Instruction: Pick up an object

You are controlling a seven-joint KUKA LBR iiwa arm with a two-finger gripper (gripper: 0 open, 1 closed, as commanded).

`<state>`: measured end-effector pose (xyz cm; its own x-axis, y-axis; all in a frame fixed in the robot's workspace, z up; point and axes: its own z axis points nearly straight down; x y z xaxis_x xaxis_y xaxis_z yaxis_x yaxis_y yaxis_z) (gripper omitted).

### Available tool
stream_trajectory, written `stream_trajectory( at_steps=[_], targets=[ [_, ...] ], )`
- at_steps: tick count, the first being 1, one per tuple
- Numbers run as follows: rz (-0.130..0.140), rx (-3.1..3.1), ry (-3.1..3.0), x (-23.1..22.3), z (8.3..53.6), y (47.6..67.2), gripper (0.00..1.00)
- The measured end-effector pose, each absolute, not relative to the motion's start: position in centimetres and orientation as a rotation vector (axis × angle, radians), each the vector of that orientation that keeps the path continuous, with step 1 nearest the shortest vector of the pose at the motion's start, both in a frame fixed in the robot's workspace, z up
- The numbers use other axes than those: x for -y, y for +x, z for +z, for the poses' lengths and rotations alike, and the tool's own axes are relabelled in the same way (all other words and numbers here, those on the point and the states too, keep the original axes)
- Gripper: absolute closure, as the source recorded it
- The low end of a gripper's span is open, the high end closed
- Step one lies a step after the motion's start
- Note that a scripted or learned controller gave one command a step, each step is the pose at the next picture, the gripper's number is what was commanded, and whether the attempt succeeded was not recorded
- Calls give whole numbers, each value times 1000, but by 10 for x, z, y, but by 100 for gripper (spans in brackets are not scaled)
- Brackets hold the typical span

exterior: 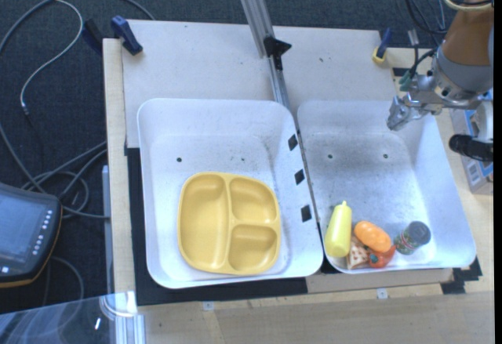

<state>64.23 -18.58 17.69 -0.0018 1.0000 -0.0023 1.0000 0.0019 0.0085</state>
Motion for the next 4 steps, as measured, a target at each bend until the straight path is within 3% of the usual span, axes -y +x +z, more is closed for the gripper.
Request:
stream_trajectory(
  at_steps=[1, 2, 4],
  targets=[
    [7, -2218, 2214, 186, 232, 644, 100],
    [3, -2220, 2217, 186, 237, 645, 100],
    [2, -2232, 2217, 81, 239, 611, 100]
  ],
)
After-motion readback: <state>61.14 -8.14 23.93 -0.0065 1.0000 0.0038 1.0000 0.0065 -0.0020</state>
